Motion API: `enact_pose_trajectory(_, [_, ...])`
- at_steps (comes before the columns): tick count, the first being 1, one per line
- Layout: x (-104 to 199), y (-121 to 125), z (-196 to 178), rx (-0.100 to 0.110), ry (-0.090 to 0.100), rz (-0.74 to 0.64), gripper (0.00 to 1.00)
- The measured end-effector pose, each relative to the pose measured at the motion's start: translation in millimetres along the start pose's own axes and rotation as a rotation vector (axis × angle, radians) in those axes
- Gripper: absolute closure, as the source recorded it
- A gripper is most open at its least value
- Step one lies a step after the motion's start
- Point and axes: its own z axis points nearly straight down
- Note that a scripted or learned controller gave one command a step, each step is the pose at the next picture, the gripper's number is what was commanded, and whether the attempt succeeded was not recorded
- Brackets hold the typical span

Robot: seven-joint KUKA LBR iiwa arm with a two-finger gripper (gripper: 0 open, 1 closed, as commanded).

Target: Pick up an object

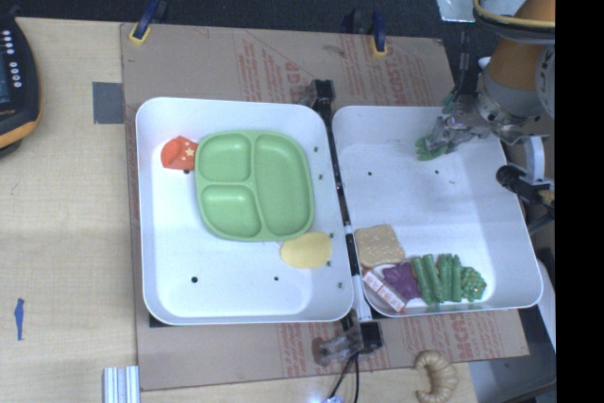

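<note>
My gripper [442, 137] is low over the far right part of the right bin [425, 193], reaching in from the right. A small dark green object [427, 149] lies right at its tip, touching or nearly touching it; whether it is gripped is unclear. At the near edge of the right bin sit a piece of toast [379, 244], a purple item [400, 279] and a bunch of green beans [445, 277]. In the left bin [170, 288] a green divided plate [255, 184] lies flat, with a red strawberry-like piece [176, 153] at its left and a yellow piece [307, 250] at its near right.
A black divider bar [335, 175] runs between the bins. A black and orange controller [11, 80] lies on the bench at far left. A tan curled object [437, 375] sits outside the bins at the near right. Blue clamps [378, 35] hold the board's far edge.
</note>
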Motion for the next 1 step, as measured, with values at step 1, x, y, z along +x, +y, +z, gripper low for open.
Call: enact_pose_trajectory(1, [46.8, 1.2, -101.2, -0.002, 0.004, 0.001, 1.0])
